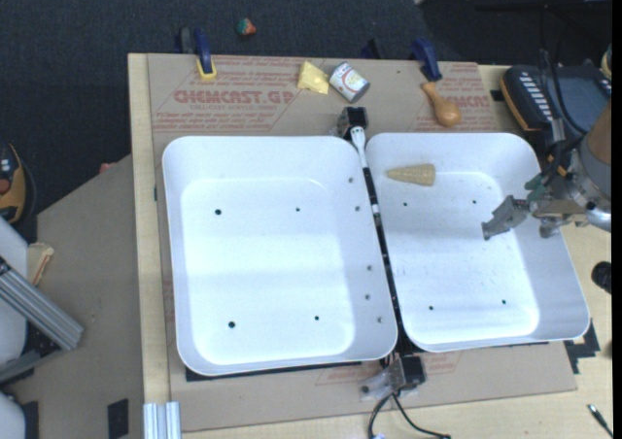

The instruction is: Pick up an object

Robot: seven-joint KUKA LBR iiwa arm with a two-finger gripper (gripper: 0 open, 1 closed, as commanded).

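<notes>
A tan cone-shaped object [412, 175] lies near the far edge of the right bin [466, 316]. It is the one loose thing inside either bin. My gripper [515, 204] hangs over the right side of that bin, to the right of the cone and a little nearer the camera, well apart from it. The gripper is open, with one grey finger [501, 219] slanting down to the left and nothing between the fingers. The left bin [262, 330] holds no object.
On the cardboard behind the bins lie a yellow piece [313, 78], a small white box [349, 83] and a brown wooden object [442, 107]. Blue clamps [203, 53] [424, 56] grip the board's far edge. A black device [530, 97] sits at the far right.
</notes>
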